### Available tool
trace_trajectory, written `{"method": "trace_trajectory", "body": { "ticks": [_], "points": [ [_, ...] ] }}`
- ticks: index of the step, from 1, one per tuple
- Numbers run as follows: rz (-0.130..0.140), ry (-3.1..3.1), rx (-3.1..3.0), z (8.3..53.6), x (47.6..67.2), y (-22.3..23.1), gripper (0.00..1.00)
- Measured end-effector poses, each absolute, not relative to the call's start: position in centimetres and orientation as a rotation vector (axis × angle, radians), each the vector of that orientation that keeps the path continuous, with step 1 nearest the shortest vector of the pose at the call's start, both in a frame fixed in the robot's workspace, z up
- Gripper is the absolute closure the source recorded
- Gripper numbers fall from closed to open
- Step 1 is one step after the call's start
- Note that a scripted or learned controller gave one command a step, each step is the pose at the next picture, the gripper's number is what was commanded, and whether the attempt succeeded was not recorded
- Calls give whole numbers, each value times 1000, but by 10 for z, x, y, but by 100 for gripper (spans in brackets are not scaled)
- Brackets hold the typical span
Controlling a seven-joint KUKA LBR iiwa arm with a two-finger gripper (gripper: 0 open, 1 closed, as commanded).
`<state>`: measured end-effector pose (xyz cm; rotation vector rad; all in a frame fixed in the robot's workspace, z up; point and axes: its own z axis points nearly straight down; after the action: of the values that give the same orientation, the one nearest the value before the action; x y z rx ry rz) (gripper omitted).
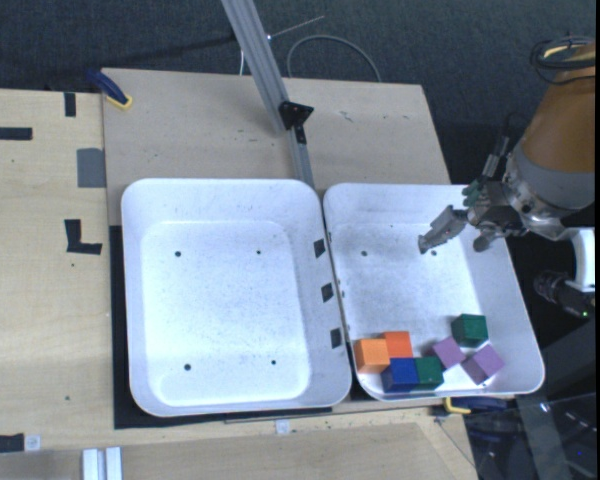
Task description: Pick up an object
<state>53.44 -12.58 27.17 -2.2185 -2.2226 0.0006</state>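
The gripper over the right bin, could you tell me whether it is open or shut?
Open: the gripper shows two fingers spread apart, nothing between them.

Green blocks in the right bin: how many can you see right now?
2. One green block sits alone toward the bin's right side; the other green block is in the front cluster, touching the blue block. Another could be hidden underneath.

A robotics lab is showing here: a pale wooden surface (230,118) is carrying two shallow white plastic bins (145,203), with a slanting grey metal pole (252,38) rising over dark carpet (80,13).
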Motion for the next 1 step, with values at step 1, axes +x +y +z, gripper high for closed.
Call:
{"method": "trace_trajectory", "body": {
  "ticks": [1],
  "points": [
    [-7,-2228,-2227,415,492,-135,0]
  ]
}}
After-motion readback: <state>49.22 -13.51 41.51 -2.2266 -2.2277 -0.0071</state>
